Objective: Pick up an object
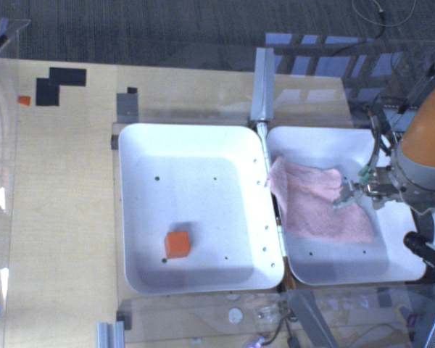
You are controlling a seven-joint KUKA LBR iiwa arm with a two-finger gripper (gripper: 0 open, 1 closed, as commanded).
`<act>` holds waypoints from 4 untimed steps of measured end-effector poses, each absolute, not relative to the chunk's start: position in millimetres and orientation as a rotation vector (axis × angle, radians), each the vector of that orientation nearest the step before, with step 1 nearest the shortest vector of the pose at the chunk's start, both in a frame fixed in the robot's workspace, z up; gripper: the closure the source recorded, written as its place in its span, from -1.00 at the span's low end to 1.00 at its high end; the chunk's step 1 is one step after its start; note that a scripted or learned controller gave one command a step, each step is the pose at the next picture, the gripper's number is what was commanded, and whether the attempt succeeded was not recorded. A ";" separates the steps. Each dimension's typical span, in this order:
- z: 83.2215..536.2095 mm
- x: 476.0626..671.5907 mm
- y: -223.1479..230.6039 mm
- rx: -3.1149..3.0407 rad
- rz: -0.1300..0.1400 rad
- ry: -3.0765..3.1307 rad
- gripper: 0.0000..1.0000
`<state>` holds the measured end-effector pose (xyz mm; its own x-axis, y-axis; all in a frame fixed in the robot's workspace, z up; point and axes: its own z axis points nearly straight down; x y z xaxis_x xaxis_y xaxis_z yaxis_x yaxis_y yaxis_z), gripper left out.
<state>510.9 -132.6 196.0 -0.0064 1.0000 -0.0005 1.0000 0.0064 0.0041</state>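
While the arm (420,133) is reaching in from the right edge, its gripper (346,196) is hovering low over the right bin (326,267), tips just at the right edge of the pink cloth (312,201). Fingers are looking slightly parted, nothing seen between them; whether they are touching the fabric is too small to tell.

Cloth is lying spread and a bit rumpled, running from right under the fingers out to their left, up against the bin wall nearest the left bin (138,267). Judging it light, soft, floppy: it is going to drape and drag when lifted, and a flat patch is likely slipping out of a pinch. Best hold is probably a raised fold or the near edge directly below the fingers, pinched deep enough to gather some fabric.

Orange block (177,244) is sitting well to the left of the fingers, in the left bin, toward its front. It is looking small, stiff, light, easy to squeeze across two flat sides, but it is far from the tips now.

Arm pose: wrist with orange band is sitting right of the fingers, tool angling down and leftward into the bin, cables hanging beside it. Tabletop (58,194) is lying far left of everything.
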 end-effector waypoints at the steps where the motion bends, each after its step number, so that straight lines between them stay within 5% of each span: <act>1: 117.1 599.9 -161.8 2.228 0.003 2.213 -1.00; 3: 90.5 645.5 -84.8 2.067 0.014 2.351 -1.00; 4: 103.8 648.1 -83.0 2.057 0.022 2.351 1.00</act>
